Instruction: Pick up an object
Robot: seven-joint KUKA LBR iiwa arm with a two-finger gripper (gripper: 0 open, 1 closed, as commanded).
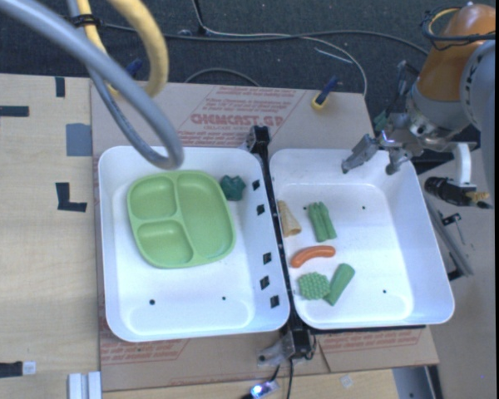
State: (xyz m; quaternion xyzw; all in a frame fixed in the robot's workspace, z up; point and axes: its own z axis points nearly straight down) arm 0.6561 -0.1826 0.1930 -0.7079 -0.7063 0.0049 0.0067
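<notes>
We're seeing two white bins sitting side by side on a cardboard sheet [233, 110] with red print, itself lying on a pale wooden bench [33, 248]; dark carpet and cables are running across the top of the view. Left bin [116, 306] is holding a green three-compartment plate [180, 219], tilted slightly, with a small dark green piece [232, 188] just beside its upper right corner. A grey hose [108, 81] and a yellow hose [145, 32] are crossing over the upper left, the grey one ending over the plate's top edge. Right bin [416, 289] is carrying the pickable items, all clustered in its left half: a tan cone-like piece [290, 219] near the divider, long axis running up-down; green stalks [321, 221] just beside it, long axis pointing up and slightly left; an orange sausage-like piece [313, 255] lying roughly left-right, curving a little; below it a knobbly green lump [313, 286] touching a green stick [340, 283] that is leaning up to the right. The gripper [374, 160] is hanging over the right bin's upper rim, fingers spread apart and gripping nothing, well apart from the items. The arm [457, 56], grey with an orange band, is coming in from the right.
</notes>
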